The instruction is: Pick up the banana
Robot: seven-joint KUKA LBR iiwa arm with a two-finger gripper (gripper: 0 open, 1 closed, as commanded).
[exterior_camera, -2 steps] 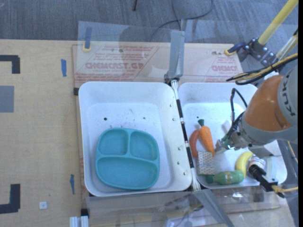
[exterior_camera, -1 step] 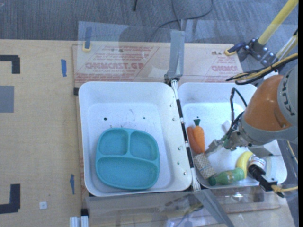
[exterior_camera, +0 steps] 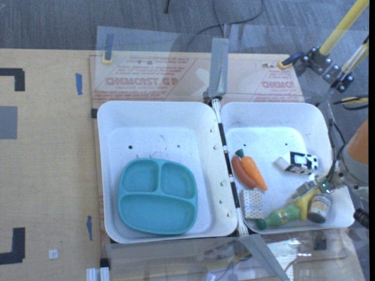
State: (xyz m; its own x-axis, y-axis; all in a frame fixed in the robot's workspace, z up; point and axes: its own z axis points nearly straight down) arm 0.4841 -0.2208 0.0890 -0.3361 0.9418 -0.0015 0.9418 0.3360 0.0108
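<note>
Green bottle [exterior_camera: 280, 216] beside banana [exterior_camera: 303, 199] | jar [exterior_camera: 319, 208] touching | claw [exterior_camera: 321, 186] above, grip state unclear | carrot [exterior_camera: 253, 172] left

Even, bright overhead light washes my surface [exterior_camera: 47, 157]; the white bins [exterior_camera: 158, 116] glare softly, shadows stay faint, and detail looks slightly soft and grainy.

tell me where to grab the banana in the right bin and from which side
Judging from the view, grip the banana across its narrow yellow middle, coming from above. It lies low in the right bin, crowded by the green bottle and a small jar, so side approaches look blocked.
</note>
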